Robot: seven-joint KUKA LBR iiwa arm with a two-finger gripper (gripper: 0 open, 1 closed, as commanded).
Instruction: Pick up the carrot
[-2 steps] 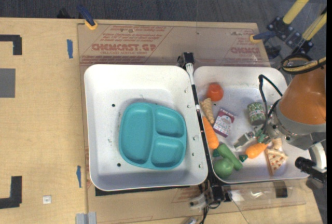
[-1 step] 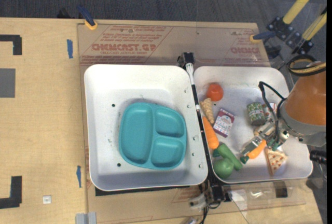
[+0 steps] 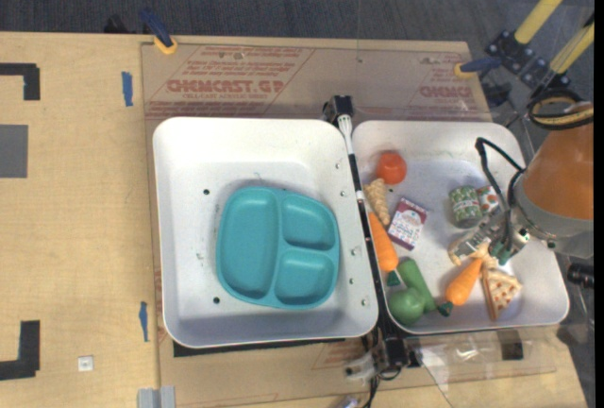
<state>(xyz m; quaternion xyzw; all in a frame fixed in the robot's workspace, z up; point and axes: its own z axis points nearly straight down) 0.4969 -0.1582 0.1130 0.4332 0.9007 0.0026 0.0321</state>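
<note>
Two white bins sit side by side on the table point(image 3: 75, 236). Left bin point(image 3: 179, 170) holds a teal divided plate point(image 3: 278, 246), lying flat near the bin's centre.

Right bin point(image 3: 444, 137) holds the loose items. A red-orange tomato point(image 3: 392, 167) lies near the bin's far left corner. Just below it, along the left wall, is a pale beige piece point(image 3: 377, 200), and touching that, a long orange item point(image 3: 382, 244) runs down the same wall. A green pepper point(image 3: 409, 295) sits at the near left corner, against the lower end of that orange item. A small purple-and-white packet point(image 3: 408, 222) lies near the bin's middle. A green-patterned can point(image 3: 471, 203) lies on its side toward the right wall.

The carrot point(image 3: 462, 280) lies tilted near the bin's near edge, right of centre, its narrow end pointing toward the pepper and its thick end up toward the tool. A pizza slice point(image 3: 497, 288) lies just beside it on the right, touching or nearly so.

The arm point(image 3: 562, 184) enters over the right wall of the right bin. The tool point(image 3: 489, 244) is low over the bin, directly at the carrot's thick end. Whether the tool is released or clenched cannot be determined; clutter and cabling mask it. Contact with the carrot cannot be confirmed.
</note>
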